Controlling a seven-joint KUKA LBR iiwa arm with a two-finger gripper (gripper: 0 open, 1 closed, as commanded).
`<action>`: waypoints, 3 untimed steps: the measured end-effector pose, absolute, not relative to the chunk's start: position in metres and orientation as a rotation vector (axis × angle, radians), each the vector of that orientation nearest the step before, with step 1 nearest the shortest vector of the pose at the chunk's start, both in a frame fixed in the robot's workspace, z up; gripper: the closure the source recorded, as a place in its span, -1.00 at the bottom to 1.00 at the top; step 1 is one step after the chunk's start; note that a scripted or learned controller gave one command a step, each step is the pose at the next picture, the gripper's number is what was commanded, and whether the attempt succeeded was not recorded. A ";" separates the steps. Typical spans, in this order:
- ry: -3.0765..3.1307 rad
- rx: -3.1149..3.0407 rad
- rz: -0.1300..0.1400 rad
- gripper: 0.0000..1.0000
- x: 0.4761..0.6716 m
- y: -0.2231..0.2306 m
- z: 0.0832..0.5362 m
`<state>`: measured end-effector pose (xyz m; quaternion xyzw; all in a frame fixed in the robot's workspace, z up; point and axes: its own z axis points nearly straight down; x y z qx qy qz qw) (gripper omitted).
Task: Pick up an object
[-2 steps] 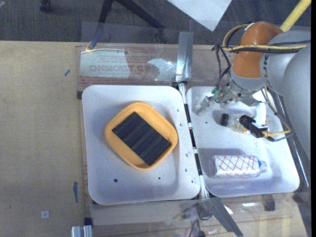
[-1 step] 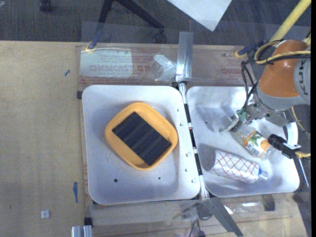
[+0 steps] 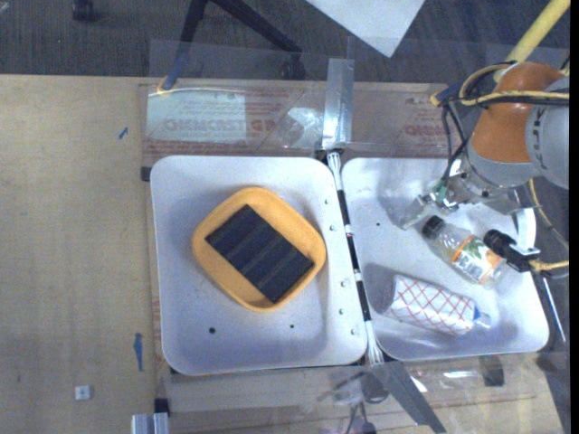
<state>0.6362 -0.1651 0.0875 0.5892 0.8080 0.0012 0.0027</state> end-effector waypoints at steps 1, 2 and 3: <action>2.771 1.479 0.001 -1.00 0.604 -0.165 0.091; 2.636 1.700 0.001 -1.00 0.621 -0.169 0.162; 2.705 1.582 0.004 -1.00 0.597 -0.168 0.088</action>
